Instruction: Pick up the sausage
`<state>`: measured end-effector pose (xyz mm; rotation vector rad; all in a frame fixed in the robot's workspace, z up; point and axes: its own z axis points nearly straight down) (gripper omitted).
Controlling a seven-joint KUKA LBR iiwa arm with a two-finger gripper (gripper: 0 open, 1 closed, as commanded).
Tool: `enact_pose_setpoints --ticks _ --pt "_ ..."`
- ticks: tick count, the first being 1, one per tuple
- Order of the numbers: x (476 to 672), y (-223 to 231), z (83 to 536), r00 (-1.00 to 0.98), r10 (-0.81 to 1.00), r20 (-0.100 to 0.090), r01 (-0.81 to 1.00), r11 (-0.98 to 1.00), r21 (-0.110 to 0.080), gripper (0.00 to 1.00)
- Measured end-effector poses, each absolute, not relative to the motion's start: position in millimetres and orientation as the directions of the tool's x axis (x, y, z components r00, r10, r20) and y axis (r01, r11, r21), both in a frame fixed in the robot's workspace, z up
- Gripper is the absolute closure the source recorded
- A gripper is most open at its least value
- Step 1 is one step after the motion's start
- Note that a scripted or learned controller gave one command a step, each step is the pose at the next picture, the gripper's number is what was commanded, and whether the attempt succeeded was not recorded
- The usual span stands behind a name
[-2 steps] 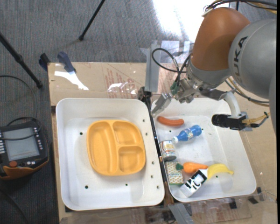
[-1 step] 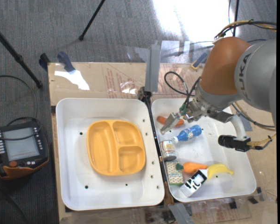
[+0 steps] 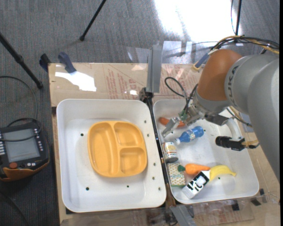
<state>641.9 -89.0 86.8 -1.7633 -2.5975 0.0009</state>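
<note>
Sausage (image 3: 166, 121) just left of claw (image 3: 172, 127), looks light, smooth, rounded; pinch across middle. Claw spread, pinching nothing. Water bottle (image 3: 190, 135) just right.

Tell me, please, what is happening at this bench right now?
A grey robot arm reaches into the right bin, and its gripper is low beside an orange-red sausage near the bin's far left corner. A blue bottle, a carrot and a banana lie nearby. The left bin holds a yellow divided plate.
</note>
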Motion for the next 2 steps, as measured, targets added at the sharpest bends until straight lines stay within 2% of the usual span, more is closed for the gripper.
enact_pose_setpoints --ticks 1,2 --pt "642.6 -89 97 -0.368 0.930 0.002 0.930 0.368 -0.001 1.00" --pt "644.8 -36 269 -0.359 0.933 -0.001 0.933 0.359 0.001 1.00"
